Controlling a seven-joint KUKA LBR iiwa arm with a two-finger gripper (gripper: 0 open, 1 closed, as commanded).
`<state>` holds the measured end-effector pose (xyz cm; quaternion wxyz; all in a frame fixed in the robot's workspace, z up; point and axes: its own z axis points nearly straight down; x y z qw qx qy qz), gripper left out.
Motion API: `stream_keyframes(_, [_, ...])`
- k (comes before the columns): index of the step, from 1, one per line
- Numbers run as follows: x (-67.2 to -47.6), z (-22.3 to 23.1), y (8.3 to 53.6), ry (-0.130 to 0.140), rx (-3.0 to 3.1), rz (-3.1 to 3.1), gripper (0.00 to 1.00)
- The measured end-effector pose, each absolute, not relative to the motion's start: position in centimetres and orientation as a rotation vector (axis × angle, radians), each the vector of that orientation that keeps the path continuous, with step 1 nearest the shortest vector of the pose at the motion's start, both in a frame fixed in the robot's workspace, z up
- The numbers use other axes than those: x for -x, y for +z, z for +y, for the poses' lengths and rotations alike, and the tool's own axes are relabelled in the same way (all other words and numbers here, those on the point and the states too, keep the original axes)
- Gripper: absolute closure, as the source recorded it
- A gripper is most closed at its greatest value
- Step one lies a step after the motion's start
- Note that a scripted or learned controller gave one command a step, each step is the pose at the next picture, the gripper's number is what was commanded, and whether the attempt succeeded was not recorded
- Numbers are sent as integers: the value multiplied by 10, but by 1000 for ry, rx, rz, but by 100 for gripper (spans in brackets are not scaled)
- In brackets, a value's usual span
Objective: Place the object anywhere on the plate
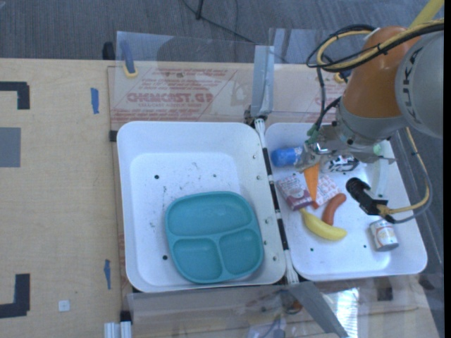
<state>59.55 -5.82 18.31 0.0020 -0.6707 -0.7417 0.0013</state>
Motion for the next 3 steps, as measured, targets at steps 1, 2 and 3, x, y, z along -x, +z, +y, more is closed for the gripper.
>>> stream_keyframes(1, [-570, 50, 183, 8, 2327, -2103, 100])
stream_keyframes(2, [-544, 121, 154, 9, 2256, -2180, 100])
stream_keyframes(3, [-545, 120, 154, 8, 2259, -2178, 0])
